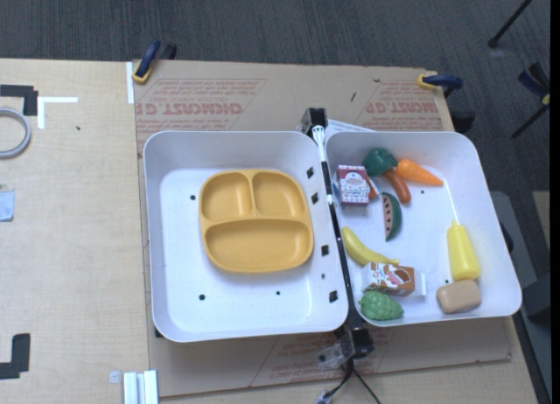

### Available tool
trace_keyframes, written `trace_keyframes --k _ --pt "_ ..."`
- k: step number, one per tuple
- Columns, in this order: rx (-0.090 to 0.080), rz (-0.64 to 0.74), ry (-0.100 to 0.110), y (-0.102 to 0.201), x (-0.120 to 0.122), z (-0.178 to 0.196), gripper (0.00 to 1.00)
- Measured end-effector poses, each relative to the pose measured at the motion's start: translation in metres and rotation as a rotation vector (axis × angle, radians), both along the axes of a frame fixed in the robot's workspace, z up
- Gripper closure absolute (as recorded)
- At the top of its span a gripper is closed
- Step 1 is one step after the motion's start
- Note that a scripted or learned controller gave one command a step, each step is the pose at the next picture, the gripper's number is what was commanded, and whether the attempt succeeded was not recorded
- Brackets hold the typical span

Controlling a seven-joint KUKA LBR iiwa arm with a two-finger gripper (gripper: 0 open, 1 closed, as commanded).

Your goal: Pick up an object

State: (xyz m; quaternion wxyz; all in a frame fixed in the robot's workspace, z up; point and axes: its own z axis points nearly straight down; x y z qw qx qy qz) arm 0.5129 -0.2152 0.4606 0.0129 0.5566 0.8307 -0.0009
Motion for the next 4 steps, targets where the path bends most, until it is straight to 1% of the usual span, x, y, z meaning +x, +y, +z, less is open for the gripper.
trace_keyframes --k 1,2,3,4 --pt "-0.003 0.002 -0.004 0.000 0.001 0.010 1.00" --pt "0.015 0.082 0.020 0.030 0.015 -0.281 1.00" --pt "0.013 0.179 0.019 0.099 -0.011 -0.213 1.00" --pt "0.011 0.178 0.016 0.099 -0.009 -0.203 1.00"
